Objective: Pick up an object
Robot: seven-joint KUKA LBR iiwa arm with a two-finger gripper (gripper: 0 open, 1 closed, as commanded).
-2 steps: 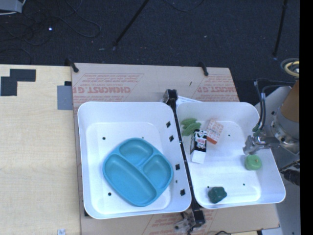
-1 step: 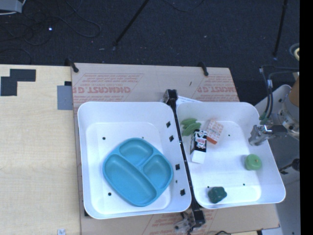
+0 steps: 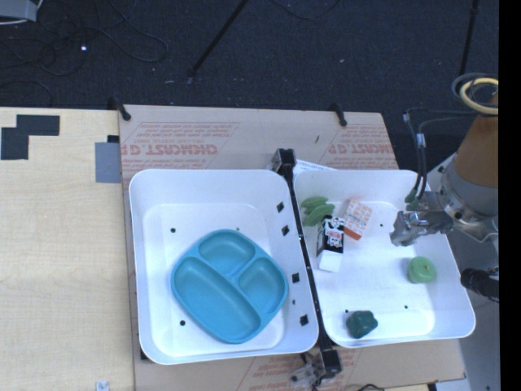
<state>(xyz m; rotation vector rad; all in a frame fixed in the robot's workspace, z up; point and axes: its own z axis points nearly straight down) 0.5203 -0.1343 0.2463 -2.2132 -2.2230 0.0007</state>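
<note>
Where bins meet, gripper above right bin.

Single fixed camera high above the bench, looking down at a slant, left bin and right bin near frame centre, dark floor beyond, arm entering from the right edge

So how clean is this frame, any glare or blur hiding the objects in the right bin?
Camera view: even lighting, with soft shadows under the blue tray. The white right bin is bright but not blown out. The light green disc and dark green lump read clearly. The gripper is slightly soft, and its fingers are hard to resolve. The floor behind is dark.
</note>
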